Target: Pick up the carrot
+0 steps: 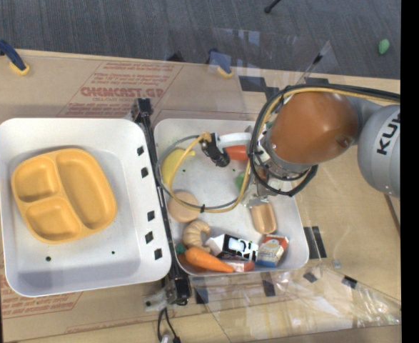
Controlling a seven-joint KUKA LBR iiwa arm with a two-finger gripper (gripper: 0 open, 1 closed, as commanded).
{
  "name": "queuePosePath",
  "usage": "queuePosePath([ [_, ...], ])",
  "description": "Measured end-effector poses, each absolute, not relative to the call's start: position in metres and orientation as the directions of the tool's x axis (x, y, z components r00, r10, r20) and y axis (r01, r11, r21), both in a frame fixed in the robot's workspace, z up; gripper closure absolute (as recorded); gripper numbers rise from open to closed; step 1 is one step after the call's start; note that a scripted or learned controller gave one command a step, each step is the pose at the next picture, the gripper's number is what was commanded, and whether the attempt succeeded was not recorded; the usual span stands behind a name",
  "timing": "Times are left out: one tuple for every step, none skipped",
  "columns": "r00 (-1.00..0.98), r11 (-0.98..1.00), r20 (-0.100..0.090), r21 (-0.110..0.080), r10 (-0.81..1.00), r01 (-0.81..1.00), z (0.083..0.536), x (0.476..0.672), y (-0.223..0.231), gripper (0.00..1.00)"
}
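The carrot is orange and tapered. It lies flat along the front wall of the right bin, near the front left corner. My gripper hangs over the back right part of that bin, mostly hidden beneath the arm's orange band. It is well behind the carrot and to its right, with several items between them. A yellow cable loops from the wrist across the bin floor.
Around the carrot lie a beige croissant-like piece, a black and white packet and a small carton. A bread roll, a round beige item and a yellow fruit share the bin. A yellow divided plate lies in the left bin.
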State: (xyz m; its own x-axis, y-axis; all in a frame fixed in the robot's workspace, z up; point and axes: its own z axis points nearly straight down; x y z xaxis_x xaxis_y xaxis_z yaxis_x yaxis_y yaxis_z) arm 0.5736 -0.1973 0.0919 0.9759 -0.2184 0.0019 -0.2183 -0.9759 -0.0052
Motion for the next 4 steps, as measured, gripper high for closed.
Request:
queuePosePath([
  [0.979,-0.979,0.000,-0.005,-0.203,-0.203,0.124,0.519,-0.168,1.00],
  [0.973,-0.973,-0.002,-0.005,-0.230,-0.230,0.090,0.585,-0.189,1.00],
  [0.979,-0.979,-0.003,-0.006,-0.204,-0.204,0.091,0.522,-0.200,1.00],
  [0.979,-0.979,-0.001,-0.006,-0.203,-0.203,0.092,0.523,-0.200,0.00],
])
